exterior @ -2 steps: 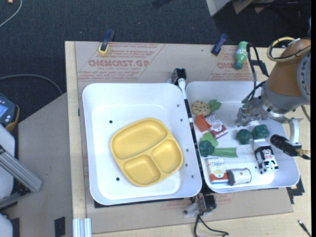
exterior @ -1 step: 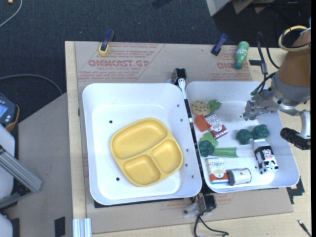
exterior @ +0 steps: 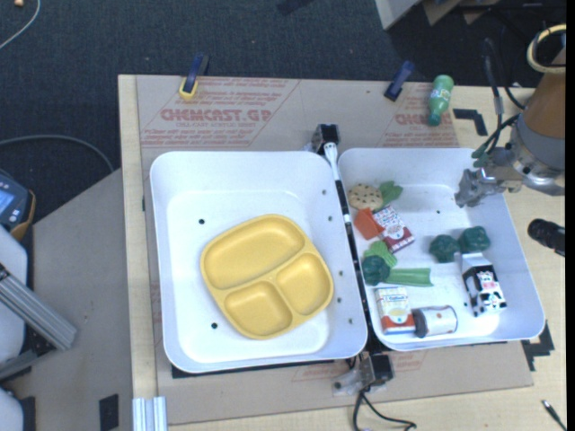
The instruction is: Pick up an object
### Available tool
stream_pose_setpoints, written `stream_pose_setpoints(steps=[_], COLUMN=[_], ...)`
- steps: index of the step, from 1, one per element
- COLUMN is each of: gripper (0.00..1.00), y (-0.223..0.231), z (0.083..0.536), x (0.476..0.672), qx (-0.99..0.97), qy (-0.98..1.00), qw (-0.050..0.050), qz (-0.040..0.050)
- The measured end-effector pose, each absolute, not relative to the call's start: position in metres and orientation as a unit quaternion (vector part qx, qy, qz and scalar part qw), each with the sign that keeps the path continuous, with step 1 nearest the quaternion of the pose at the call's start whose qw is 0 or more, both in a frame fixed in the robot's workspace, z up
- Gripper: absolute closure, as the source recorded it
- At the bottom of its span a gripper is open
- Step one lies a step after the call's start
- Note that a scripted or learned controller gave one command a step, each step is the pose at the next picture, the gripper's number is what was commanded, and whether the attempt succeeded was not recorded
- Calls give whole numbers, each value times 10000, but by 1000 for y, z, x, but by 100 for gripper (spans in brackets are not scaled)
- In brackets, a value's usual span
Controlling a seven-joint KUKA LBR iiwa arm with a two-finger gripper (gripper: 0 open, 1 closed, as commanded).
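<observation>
Gripper [exterior: 473, 187] sits over the far right part of the right bin [exterior: 526, 281], by its rim; arm comes in from the right w/ orange band above the wrist. Nothing seen between the fingers; open or closed, can't tell from this angle.

Objs to pick are all in the right bin, placed here rel. to the green broccoli toy [exterior: 458, 241] near bin centre:
- just right-below it: black & white cow-print box [exterior: 484, 289], upright-ish, almost touching.
- left of it: green flat strip [exterior: 409, 277] & another green leafy piece [exterior: 377, 263].
- further left, near the bin divider: orange/red wedge [exterior: 367, 224], red-white packet [exterior: 393, 227], tan cookie [exterior: 365, 195].
- below-left: small carton w/ orange label [exterior: 393, 308], and a can [exterior: 437, 321] lying on its side beside it.

Gripper is up-right of the broccoli, apart from it.

Left bin [exterior: 171, 241] holds a yellow 3-compartment plate [exterior: 266, 275]. Green bottle [exterior: 439, 99] lies outside the bins, well above the broccoli.
</observation>
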State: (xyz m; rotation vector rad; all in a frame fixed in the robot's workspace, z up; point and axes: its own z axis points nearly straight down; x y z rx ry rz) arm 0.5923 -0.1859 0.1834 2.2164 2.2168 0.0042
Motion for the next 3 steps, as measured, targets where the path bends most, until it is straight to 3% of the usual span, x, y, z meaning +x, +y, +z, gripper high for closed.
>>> stream_pose_setpoints(steps=[1,3], gripper=[100,100], y=[-186,-90], z=[228,230], x=[594,551], qx=[7067,7051], qy=[7075,7091], qw=[36,-20], qz=[15,4])
